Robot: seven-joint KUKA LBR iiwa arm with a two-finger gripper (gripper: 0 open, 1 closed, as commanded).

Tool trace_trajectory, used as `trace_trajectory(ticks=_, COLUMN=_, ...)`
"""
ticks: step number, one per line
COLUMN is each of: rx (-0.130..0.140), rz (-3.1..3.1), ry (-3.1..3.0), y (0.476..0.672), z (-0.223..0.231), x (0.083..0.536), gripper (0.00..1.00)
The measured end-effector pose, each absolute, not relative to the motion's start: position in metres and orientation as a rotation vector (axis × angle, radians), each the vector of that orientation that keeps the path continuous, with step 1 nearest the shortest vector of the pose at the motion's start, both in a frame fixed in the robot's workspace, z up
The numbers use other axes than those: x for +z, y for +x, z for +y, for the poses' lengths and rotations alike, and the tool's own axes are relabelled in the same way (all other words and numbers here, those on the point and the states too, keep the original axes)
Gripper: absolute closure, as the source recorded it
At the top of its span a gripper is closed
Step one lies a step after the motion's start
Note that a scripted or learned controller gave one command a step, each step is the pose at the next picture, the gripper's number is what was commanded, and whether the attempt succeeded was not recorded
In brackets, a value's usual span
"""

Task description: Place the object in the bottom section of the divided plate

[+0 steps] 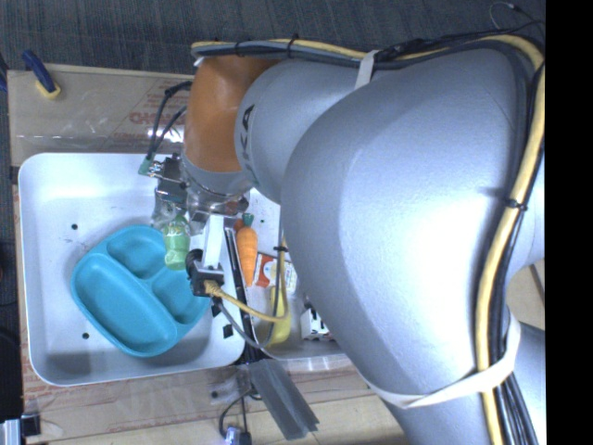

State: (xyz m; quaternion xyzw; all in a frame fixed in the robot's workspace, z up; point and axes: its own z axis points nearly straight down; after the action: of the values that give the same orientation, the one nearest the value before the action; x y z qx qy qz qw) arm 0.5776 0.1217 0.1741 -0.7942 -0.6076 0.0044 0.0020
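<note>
Two shallow white bins lie side by side on the bench, and the left bin (pixel 37 248) is the one in open sight. Beyond its far edge, at the bench's top-left corner, a small blue clamp (pixel 42 72) sits on a brown board.

A blue divided plate (pixel 120 295) rests slantwise on the left bin's floor, toward the near right corner. Its one large compartment faces the bin's left wall, and two smaller ones lie along the plate's right side.

At the plate's right rim, about where the two small compartments meet, is a pale green object (pixel 176 246). It stands just under the tip of the gripper (pixel 174 221), which hangs over that rim. Metal parts crowd the spot, so whether the gripper is clamped on the green object, or merely touching it from above, cannot be told. Nor can it be told whether the object rests on the plate.

Right of the gripper, across the wall between the bins, an orange carrot (pixel 246 248) lies lengthwise in the right bin (pixel 264 213), with an orange-and-white packet (pixel 269 272) just beside it. A yellow cable (pixel 250 311) curves over the bins' shared wall near the bench's front edge.

The grey arm (pixel 398 202) covers most of the right bin, its orange band (pixel 218 109) directly above the wrist.
</note>
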Motion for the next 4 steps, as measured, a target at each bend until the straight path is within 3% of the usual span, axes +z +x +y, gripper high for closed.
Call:
trace_trajectory(ticks=1, rx=0.013, rz=-1.905, ry=-2.494, y=0.578, z=0.121, x=0.174, gripper=0.0)
trace_trajectory(ticks=2, rx=0.006, rz=-1.159, ry=-2.919, y=0.518, z=0.149, x=0.09, gripper=0.0)
trace_trajectory(ticks=3, rx=-0.032, rz=-1.106, ry=-2.959, y=0.485, z=0.21, x=0.095, gripper=0.0)
trace_trajectory(ticks=4, rx=0.008, rz=-0.822, ry=-3.031, y=0.567, z=0.14, x=0.217, gripper=0.0)
